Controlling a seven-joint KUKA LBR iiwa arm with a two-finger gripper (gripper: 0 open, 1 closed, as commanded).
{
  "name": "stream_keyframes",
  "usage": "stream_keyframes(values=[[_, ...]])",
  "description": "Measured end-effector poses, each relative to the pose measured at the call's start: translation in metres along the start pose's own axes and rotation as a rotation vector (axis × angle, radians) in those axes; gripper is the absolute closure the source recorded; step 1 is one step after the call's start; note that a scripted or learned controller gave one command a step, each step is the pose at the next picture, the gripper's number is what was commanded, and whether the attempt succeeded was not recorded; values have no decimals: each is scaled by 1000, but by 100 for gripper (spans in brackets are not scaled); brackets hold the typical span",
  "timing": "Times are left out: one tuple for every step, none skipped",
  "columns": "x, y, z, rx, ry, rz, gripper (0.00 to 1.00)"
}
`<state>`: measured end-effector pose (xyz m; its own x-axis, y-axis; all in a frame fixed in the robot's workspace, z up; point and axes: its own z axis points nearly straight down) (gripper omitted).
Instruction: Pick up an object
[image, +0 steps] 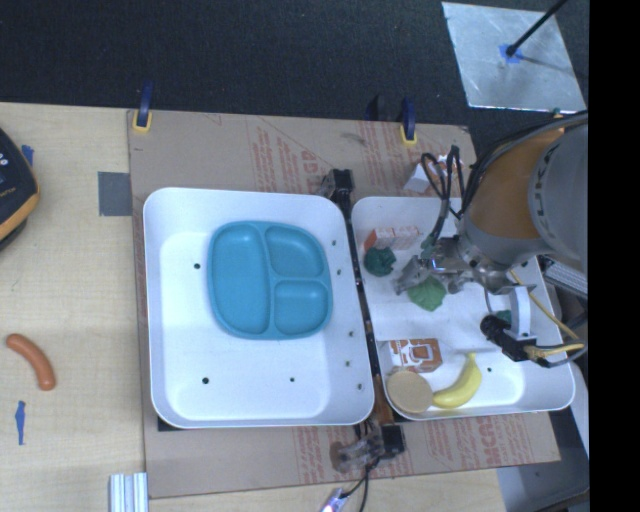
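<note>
A light green lump (428, 296) lay mid right bin (545, 400), touching or just under the gripper (437, 268). A darker green obj (380, 262) sat just left of it, w/ a red-and-white packet (392, 237) behind near the bin's far wall. Toward the near edge: a printed card (414, 352), a tan round disc (407, 390) and a banana (459, 384) leaning on the disc. The left bin (170, 390) held a blue divided plate (269, 278). A sausage (32, 360) lay on the bench, well apart. Gripper hung low over the light green lump; finger spread couldn't be made out, nor any grasp. The arm (520, 200) hid the bin's right rear, cut off at frame's right.
</note>
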<state>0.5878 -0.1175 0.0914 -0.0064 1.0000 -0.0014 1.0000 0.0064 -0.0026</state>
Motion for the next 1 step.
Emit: stream_keyframes(values=[[-1,0,-11,0,-1,-3,100]])
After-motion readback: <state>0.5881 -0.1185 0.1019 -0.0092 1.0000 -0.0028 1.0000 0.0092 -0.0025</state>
